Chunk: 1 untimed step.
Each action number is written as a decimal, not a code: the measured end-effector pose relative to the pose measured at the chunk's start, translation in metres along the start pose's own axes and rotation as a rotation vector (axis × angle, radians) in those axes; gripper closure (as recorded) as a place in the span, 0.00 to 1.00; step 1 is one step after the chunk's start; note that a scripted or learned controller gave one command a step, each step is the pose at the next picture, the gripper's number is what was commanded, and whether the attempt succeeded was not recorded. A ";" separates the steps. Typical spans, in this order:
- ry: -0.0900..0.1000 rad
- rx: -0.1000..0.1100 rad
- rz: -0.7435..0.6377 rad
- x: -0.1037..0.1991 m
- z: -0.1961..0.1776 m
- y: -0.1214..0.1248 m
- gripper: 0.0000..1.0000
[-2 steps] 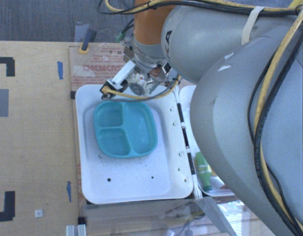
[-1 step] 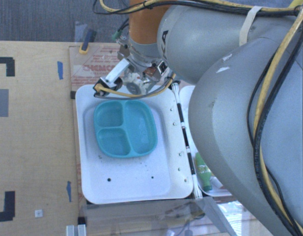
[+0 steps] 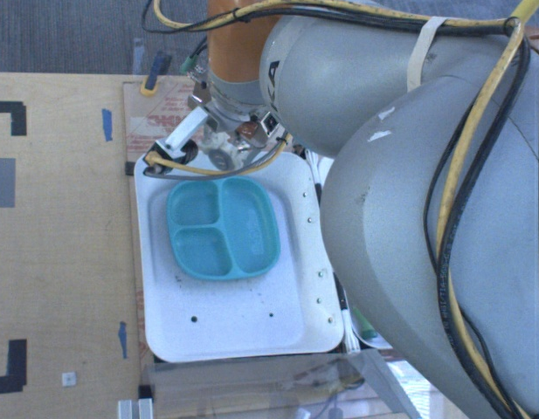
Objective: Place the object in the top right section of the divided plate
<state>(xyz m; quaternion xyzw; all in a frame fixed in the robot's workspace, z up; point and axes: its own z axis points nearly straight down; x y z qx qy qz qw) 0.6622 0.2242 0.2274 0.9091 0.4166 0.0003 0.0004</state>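
Plate (image 3: 224,229) first: from my screen I see the blue divided plate lying flat in the white bin (image 3: 252,330), closest to me of the things that matter. It has three sections, and all three look bare. I cannot spot the object I am meant to place, not on the plate and not on the bin floor. So I can only guess how it handles: it may be small and light, and I would take it by its middle if it turns up.

Past the plate, at its far rim, I see the gripper (image 3: 218,151). It hangs low by the bin's back wall. I cannot tell what it has.

Further back, the arm (image 3: 400,147) is big and grey. Its orange band (image 3: 243,24) sits above the wrist, which points down. Yellow cables (image 3: 365,11) loop over it.
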 end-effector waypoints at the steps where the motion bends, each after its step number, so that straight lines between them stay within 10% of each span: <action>1: -0.003 0.005 -0.122 -0.016 0.010 -0.015 1.00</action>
